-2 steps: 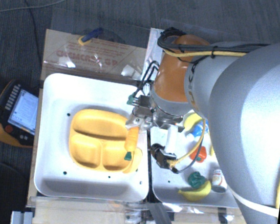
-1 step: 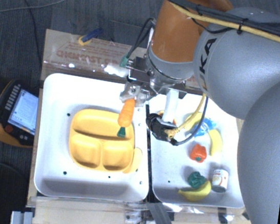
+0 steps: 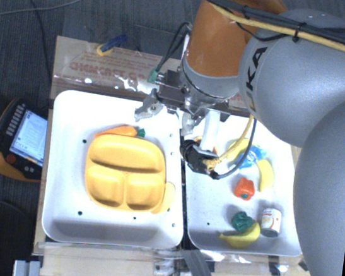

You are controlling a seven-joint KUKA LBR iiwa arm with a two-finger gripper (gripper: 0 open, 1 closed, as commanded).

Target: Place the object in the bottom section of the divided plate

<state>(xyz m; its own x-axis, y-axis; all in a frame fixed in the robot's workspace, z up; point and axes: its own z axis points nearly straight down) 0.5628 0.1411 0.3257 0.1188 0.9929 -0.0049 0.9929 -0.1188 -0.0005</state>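
A yellow divided plate [image 3: 127, 174] lies in the left bin [image 3: 60, 214], with one wide section on its far side and two smaller ones on its near side. An orange carrot [image 3: 120, 130] with a green end rests against the plate's far rim. My gripper [image 3: 167, 117] hangs over the far end of the divider between the bins, just right of the carrot. It is open, its fingers spread wide with nothing between them. All plate sections look bare.
The right bin [image 3: 211, 226] holds a banana [image 3: 266, 177], a red pepper [image 3: 245, 189], a small can [image 3: 270, 221], a green-and-yellow toy [image 3: 242, 229] and a blue item [image 3: 254, 154]. Cables [image 3: 210, 165] dangle under the wrist. A handheld pendant [image 3: 19, 141] lies left of the bench.
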